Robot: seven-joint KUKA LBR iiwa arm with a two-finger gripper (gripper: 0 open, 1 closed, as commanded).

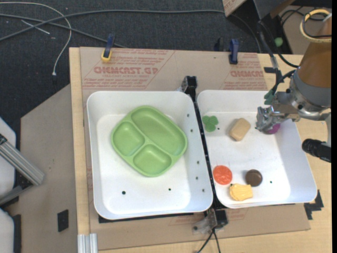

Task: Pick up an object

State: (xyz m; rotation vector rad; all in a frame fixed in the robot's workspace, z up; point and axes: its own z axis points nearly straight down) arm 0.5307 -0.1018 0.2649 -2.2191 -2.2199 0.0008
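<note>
Hand [267,121] low in the right bin [295,191], over a purple thing [271,128]; whether it grips is unclear.

Taking the beige block [239,129] as landmark: the purple thing lies just right of it, a green piece [210,123] left, and an orange disc [222,175], brown ball [254,177] and yellow piece [241,192] nearer the camera. A green divided plate [149,140] fills the left bin [105,194].

Bare floor spans the right bin [295,162] between tan block [239,129] and brown ball [254,177].
</note>
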